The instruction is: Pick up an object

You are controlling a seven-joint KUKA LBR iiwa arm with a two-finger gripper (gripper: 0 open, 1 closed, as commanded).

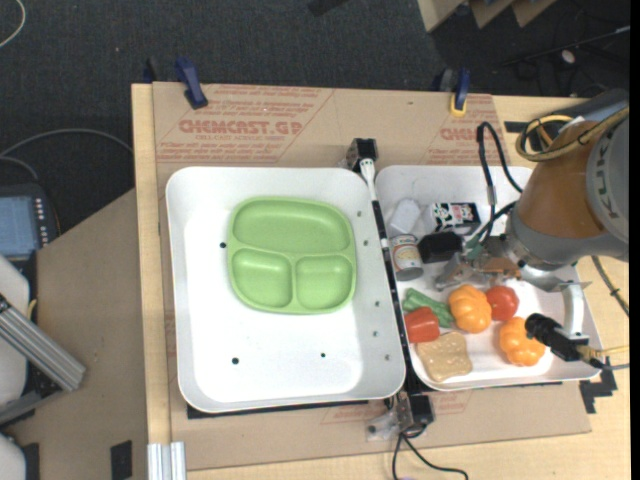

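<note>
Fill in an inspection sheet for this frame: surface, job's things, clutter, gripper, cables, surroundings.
Surface: bench bears a left bin and a right bin side by side.
Job's things: right bin holds an orange pepper, tomato, red pepper, bread slice, small can.
Clutter: green divided plate in the left bin.
Gripper: gripper low over the right bin; finger state unclear.
Cables: black cable on the arm.
Surroundings: dark floor; blue clamp.

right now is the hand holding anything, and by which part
Cannot be told: the hand is low in the right bin among the toy food, and its grip is hidden.
</note>
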